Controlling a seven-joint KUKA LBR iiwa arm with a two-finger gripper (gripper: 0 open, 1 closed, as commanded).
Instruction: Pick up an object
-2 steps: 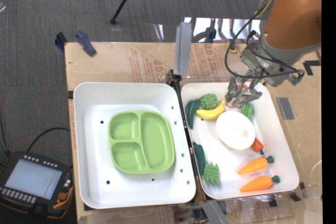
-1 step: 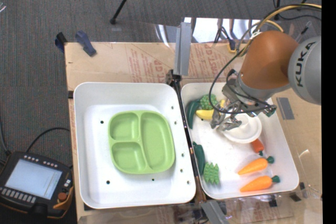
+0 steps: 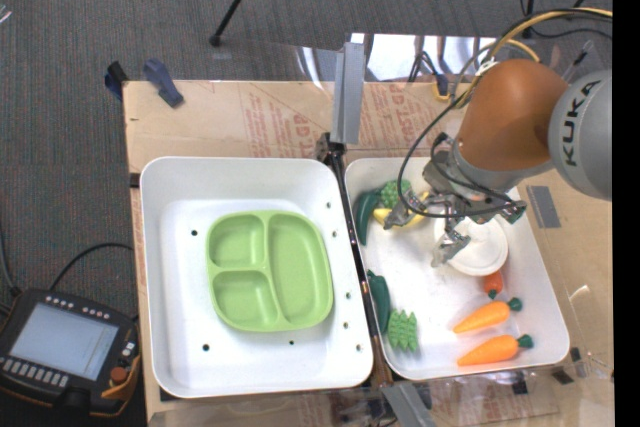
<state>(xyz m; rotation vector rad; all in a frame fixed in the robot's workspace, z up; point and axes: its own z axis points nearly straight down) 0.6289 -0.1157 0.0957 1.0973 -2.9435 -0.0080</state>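
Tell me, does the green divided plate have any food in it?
Empty. The green plate in the left bin shows three bare compartments with nothing inside.

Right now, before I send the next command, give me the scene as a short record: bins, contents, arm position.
left bin: holds a green divided plate, lying flat
right bin: holds two toy carrots, a white dish, a spiky green toy and more green and yellow items at the upper left corner
arm: reaches in from the right, orange band above the right bin
gripper: low over the right bin, beside the white dish; nothing seen held
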